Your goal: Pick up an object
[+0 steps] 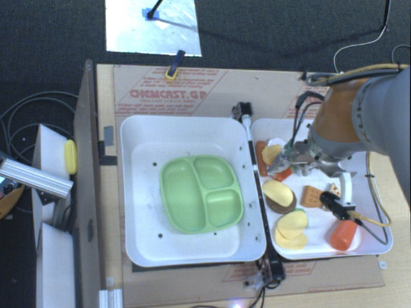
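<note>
The end effector (286,165) is lowered among crowded food items (280,194) in the right bin (379,246); its state cannot be told.

A green divided plate (201,192) lies in the left bin (138,172); toy foods (280,196) crowd the right bin (372,239).

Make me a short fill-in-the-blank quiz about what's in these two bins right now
1. The divided plate in the left bin is coloured ____.
2. The plate has ____ compartments.
3. The gripper is over the ____ bin.
4. The orange cylinder lies near the right bin's ____ corner.

Missing words: green; three; right; lower right
</note>
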Controlling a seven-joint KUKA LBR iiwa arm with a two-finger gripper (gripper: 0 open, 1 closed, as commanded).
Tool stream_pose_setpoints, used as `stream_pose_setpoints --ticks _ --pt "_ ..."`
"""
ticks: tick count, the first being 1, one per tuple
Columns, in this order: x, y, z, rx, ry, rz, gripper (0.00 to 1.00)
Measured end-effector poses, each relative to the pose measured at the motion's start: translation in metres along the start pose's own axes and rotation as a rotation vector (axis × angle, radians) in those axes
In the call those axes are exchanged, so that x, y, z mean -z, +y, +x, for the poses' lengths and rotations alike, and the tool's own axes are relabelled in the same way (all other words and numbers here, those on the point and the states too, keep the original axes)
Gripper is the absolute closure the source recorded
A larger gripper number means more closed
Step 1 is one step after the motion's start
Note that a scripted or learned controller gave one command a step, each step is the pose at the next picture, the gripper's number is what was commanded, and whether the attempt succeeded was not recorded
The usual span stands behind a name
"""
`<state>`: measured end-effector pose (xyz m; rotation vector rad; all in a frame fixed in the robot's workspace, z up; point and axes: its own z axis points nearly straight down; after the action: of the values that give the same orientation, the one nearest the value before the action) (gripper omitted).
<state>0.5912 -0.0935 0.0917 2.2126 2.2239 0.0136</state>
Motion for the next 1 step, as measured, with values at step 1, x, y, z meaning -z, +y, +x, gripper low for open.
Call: stream_pose_setpoints --ticks 1 --pt "-0.0004 0.0721 -0.0232 0.005 -0.002 0.016 0.00"
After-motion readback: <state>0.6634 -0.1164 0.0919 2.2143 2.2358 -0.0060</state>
